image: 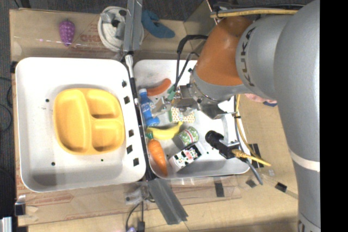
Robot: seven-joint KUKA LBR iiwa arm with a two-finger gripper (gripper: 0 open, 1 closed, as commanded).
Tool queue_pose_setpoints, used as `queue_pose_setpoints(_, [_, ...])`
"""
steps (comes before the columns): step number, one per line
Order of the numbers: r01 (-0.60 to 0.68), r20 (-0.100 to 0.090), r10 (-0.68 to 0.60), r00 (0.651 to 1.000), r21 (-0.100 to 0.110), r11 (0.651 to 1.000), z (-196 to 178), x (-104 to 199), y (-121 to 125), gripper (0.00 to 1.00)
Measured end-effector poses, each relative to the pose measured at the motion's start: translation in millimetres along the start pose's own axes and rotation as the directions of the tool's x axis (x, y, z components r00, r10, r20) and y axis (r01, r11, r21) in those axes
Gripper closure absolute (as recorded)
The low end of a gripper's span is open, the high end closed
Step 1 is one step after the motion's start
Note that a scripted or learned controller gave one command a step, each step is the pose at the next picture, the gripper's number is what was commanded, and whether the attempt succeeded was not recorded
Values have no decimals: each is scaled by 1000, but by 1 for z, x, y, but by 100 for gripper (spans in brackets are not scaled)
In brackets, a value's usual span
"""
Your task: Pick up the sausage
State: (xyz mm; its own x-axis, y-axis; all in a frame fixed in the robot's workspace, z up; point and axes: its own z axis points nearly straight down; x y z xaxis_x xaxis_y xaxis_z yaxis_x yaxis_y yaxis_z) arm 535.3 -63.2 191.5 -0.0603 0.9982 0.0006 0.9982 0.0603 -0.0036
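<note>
The sausage (pixel 159 86) is reddish-brown and lies at a slant in the far left part of the right bin (pixel 163 68). My gripper (pixel 173 96) reaches down from the orange-banded wrist just to the right of and slightly nearer than the sausage, close to its right end. The wrist hides much of the gripper, and nothing shows as lifted.
Near the sausage lie a blue bottle (pixel 144 108), a banana (pixel 165 131), a carrot (pixel 157 155), a green can (pixel 188 136) and a white carton (pixel 185 156). The left bin (pixel 32 79) holds a yellow divided tray (pixel 89 119). Purple grapes (pixel 67 31) sit behind the bins.
</note>
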Motion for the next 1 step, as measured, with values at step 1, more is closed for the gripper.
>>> queue_pose_setpoints(1, [52,1,-52,999,1,999,86,-56,62,0])
